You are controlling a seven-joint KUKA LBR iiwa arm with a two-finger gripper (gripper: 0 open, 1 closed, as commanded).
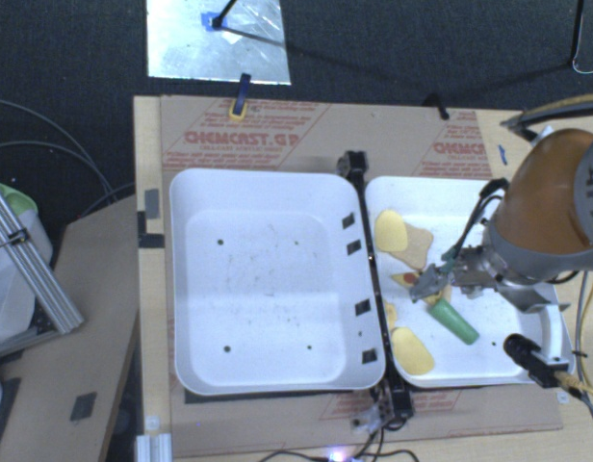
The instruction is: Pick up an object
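Note:
My gripper (429,287) hangs low over the middle of the right bin (451,189), reaching in from the right under the grey wrist and orange band. Just below it and to the right lies a green cylinder (454,321), close to the gripper's tip. A yellow rounded piece (390,228) and a tan wedge (415,246) lie up and to the left of the gripper. Another yellow piece (412,350) sits near the bin's front left corner. A small orange scrap (403,279) lies just left of the gripper.
The left bin (268,282) sits beside the right one, with a black divider clip strip (369,277) between them. Both rest on a cardboard sheet (277,133). A metal frame (27,268) stands off the bench at far left.

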